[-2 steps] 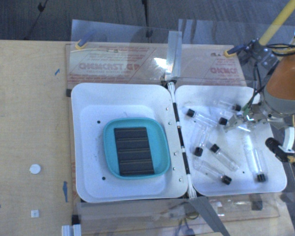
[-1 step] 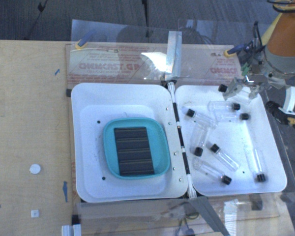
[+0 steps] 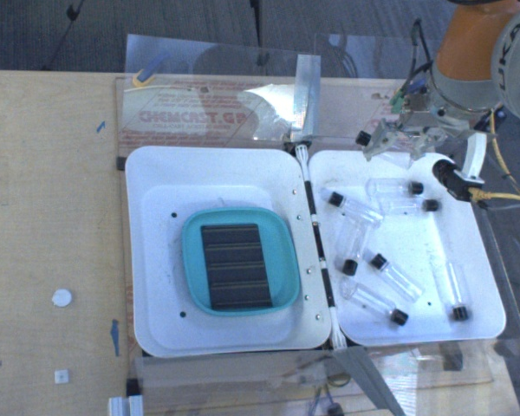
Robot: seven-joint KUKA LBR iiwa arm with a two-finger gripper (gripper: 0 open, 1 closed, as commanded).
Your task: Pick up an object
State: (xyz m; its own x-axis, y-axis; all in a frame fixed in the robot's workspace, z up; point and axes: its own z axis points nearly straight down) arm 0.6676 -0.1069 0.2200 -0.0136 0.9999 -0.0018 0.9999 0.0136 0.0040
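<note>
Several clear vials with black caps lie scattered in the right bin (image 3: 433,245). One vial (image 3: 354,206) lies near the bin's far left, another vial (image 3: 395,277) in the middle, and a third vial (image 3: 457,289) by the right wall. My gripper (image 3: 397,135) hangs over the far edge of the right bin, below the orange band of the arm (image 3: 472,24). It is above the vials and apart from them, with the nearest vial (image 3: 397,186) just in front of it. Nothing shows in its grasp.
The left bin (image 3: 156,189) holds a teal tray (image 3: 195,232) with a dark ribbed block (image 3: 235,267) in it. A clear plastic sheet (image 3: 208,102) lies behind the bins. Yellow cables (image 3: 503,196) run off the arm at the right.
</note>
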